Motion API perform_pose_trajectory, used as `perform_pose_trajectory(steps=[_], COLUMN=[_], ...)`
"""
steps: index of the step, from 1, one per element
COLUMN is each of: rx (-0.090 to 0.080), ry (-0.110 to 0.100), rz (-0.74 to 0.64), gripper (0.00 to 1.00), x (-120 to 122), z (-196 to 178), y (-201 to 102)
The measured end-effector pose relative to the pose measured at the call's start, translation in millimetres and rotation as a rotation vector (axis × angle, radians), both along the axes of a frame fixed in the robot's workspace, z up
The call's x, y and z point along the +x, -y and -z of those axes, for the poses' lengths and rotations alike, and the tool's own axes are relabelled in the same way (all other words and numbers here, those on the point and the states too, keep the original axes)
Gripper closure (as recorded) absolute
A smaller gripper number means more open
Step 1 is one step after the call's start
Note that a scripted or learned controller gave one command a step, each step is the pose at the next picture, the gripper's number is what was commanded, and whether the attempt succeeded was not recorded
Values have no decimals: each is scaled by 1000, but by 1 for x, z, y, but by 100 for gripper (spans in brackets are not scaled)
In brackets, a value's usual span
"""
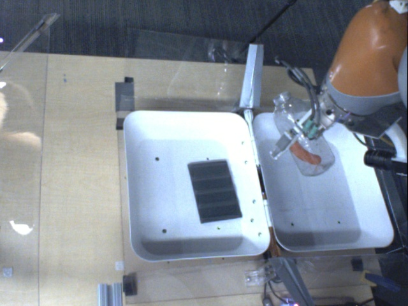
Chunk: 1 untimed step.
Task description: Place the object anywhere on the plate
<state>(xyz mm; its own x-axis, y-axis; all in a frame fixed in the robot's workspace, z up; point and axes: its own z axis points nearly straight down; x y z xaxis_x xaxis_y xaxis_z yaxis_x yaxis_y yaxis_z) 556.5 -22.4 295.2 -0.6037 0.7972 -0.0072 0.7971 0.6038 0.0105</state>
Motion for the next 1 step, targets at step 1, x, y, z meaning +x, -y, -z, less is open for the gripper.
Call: perform_pose_trajectory(steps=[1], rx=[0], ry=[6], rz=[-2], gripper=[100], x=[2], z=[-11], y=[-1])
